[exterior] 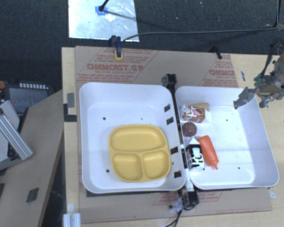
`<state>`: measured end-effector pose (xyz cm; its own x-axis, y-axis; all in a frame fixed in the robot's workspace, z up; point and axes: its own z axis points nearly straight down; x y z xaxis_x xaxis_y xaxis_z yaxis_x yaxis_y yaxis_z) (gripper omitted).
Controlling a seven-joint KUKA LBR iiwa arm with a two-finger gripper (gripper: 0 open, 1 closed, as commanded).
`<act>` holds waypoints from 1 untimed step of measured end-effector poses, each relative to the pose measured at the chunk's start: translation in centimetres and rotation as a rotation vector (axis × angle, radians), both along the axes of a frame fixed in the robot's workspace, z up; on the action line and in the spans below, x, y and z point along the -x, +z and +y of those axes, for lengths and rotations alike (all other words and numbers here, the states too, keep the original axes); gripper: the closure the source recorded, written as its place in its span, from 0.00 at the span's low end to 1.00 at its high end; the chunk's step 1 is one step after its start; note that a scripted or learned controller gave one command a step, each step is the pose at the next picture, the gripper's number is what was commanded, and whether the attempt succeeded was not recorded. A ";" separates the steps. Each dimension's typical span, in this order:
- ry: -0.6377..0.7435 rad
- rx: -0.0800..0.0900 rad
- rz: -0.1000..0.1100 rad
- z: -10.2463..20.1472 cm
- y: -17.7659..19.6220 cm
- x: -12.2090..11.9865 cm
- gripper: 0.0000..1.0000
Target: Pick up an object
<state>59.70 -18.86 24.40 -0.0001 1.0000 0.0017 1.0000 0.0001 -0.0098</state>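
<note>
Four small things lie in the right white plastic bin (255, 145); the orange plastic carrot (208, 151) is at eight o'clock from the grey two-finger gripper (252, 98), well apart.

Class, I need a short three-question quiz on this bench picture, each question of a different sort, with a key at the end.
1. True or false: the yellow divided tray lies in the right bin.
2. Which thing lies closest to the orange carrot-shaped toy? A) the yellow divided tray B) the black and white item C) the gripper
3. Fill in: the gripper hangs over the right bin's ____ rim, top or bottom in the picture.

Key: 1 false, it lies in the left bin. 2 B. 3 top.
</note>
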 end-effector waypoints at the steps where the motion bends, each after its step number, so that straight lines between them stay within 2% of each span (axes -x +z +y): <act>1: 0.003 0.003 -0.012 0.1 0.7 -0.2 0.00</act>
